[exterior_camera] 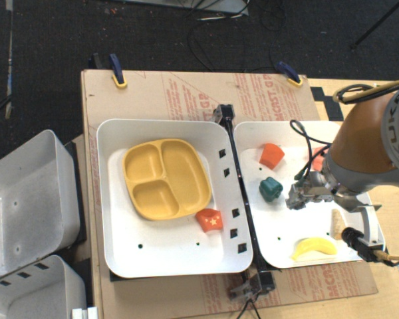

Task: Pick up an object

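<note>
My gripper point(298, 198) hangs low over the middle of the right bin point(279, 254), just right of a dark teal object point(271, 189). An orange block point(272, 155) lies further back in the same bin. A yellow banana point(314, 248) rests near the bin's front edge, with a small beige piece point(336, 222) to its upper right. Nothing shows between the gripper's tips. A bit of something red point(315, 159) peeks out beside the arm.
The left bin point(120, 244) holds a yellow divided plate point(166, 178) and a red block with a star point(211, 220) at the plate's front right corner. A grey tub point(26, 198) stands off the bench to the left.
</note>
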{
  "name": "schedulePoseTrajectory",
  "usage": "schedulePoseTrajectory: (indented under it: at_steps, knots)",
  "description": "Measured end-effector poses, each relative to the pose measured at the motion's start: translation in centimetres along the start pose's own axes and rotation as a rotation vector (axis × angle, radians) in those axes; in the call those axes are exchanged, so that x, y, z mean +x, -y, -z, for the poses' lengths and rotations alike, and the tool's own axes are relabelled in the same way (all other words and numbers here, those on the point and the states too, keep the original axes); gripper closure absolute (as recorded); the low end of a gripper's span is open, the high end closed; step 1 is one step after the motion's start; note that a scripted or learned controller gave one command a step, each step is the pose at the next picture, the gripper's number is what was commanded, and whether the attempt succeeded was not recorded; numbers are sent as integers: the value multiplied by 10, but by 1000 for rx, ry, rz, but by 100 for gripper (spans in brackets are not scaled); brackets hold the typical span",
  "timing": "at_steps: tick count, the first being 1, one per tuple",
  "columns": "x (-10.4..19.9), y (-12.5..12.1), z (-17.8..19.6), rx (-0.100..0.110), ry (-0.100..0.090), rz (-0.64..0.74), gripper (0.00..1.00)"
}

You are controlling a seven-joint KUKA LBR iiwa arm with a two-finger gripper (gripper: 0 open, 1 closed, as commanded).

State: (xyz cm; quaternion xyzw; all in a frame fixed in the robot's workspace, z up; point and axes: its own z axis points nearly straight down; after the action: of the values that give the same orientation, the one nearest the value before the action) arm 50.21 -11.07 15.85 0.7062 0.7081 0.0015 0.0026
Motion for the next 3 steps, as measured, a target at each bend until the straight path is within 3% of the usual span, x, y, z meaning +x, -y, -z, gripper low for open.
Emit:
schedulePoseTrajectory:
  at_steps: [1, 2, 3]
  knots:
    - [-5, -9, 59, 0, 0, 0, 100]
    - [-5, -10, 75, 3, -1, 0, 100]
    - [42, -35, 64, 4, -2, 5, 100]
